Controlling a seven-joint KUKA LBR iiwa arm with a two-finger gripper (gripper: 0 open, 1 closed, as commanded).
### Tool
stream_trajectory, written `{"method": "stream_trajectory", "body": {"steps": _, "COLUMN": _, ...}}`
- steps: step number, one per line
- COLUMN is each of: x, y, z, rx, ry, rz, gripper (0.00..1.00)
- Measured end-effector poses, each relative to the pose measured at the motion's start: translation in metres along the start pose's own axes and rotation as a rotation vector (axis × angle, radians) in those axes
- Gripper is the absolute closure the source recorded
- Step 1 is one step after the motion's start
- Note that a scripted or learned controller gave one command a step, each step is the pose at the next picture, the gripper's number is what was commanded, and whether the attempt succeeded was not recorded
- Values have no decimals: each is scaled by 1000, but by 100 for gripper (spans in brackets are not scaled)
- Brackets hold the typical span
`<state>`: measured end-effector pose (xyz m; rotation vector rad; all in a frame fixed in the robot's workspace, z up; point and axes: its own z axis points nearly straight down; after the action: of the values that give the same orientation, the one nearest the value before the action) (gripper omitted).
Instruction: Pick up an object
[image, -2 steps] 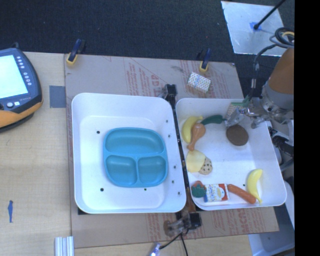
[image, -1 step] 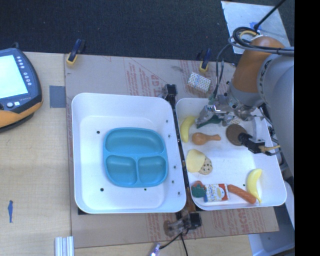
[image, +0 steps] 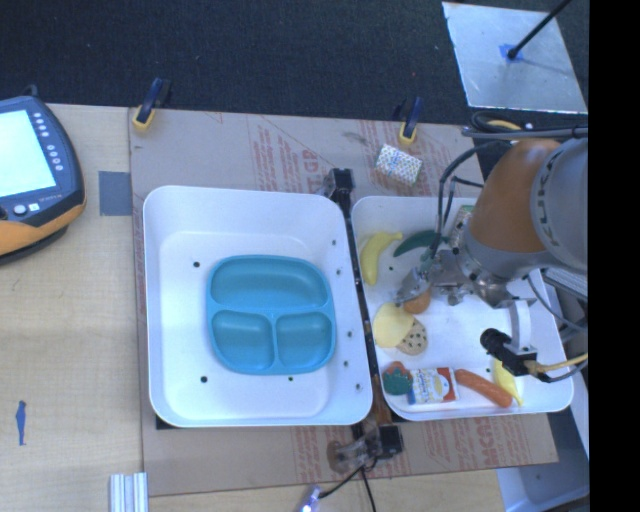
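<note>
Fingers low in the right bin (image: 560, 400), their set masked by the wrist hardware: whether they are apart or together cannot be told as the gripper (image: 432, 283) of the grey-and-orange arm (image: 520, 205) hangs near that bin's middle. The step in hand looks like the final approach of a pick. A small orange-brown piece (image: 415, 299) lies just beside the gripper's tip, on the side toward the bin's left wall. It seems the likeliest target, though nothing can be seen clamped. The next move would call for straddling the piece squarely, closing firmly and lifting straight up. Neighbours crowd it: a yellow banana shape (image: 372, 256) toward the bin's upper left corner, a yellow lump (image: 391, 325) and a speckled cookie (image: 413, 340) toward its lower left.
</note>
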<state>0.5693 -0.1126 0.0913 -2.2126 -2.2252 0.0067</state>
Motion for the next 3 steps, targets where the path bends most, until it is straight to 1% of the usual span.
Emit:
{"method": "stream_trajectory", "body": {"steps": 1, "x": 17, "y": 49, "z": -1, "rx": -2, "ry": 1, "rz": 2, "gripper": 0}}
{"method": "stream_trajectory", "body": {"steps": 2, "x": 18, "y": -14, "z": 0, "rx": 0, "ry": 0, "rz": 0, "gripper": 0}}
{"method": "stream_trajectory", "body": {"steps": 3, "x": 20, "y": 13, "z": -1, "rx": -2, "ry": 0, "rz": 0, "gripper": 0}}
